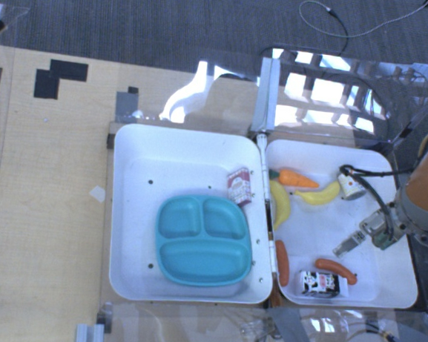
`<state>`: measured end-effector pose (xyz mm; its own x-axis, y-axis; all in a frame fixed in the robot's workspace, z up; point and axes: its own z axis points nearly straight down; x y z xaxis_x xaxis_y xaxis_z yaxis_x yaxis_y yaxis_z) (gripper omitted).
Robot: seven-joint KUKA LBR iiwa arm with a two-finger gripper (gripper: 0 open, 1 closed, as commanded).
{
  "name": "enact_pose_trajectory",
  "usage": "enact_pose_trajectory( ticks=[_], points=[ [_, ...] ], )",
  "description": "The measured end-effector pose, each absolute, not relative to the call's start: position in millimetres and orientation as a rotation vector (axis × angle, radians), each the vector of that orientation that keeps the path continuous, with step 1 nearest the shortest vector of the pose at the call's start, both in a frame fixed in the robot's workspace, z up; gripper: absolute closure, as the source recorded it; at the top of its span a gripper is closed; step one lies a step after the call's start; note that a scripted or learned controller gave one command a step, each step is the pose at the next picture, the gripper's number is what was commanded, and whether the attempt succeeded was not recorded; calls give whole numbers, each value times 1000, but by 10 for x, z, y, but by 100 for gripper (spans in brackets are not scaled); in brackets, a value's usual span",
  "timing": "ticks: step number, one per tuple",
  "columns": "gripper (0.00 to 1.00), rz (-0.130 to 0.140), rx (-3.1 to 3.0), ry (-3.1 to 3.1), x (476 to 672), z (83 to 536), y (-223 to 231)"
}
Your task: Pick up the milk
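Observation:
The milk (322, 283) is a small white carton with black cow patches. It lies on its side at the front edge of the right bin (400, 294). My gripper (347, 245) hangs over the right bin's middle, reaching in from the right and pointing down to the left. It is above and slightly right of the milk, a short way apart from it, with a red sausage (336, 269) lying between the two. Nothing shows in its grasp.
The right bin also holds a carrot (298, 179), two bananas (279, 204) (321, 193) and a second sausage (282, 262) by its left wall. The left bin (133, 197) holds a teal divided plate (204, 240) and a small red carton (239, 185).

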<state>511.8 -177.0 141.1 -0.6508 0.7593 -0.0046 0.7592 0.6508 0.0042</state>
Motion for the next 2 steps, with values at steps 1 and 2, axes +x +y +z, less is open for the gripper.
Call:
enact_pose_trajectory(
  ticks=[1, 2],
  points=[
    [0, 2, 574, 3081, 4893, 1350, -1435],
    [0, 2, 381, 3109, 5542, 1351, -1124]
  ],
)
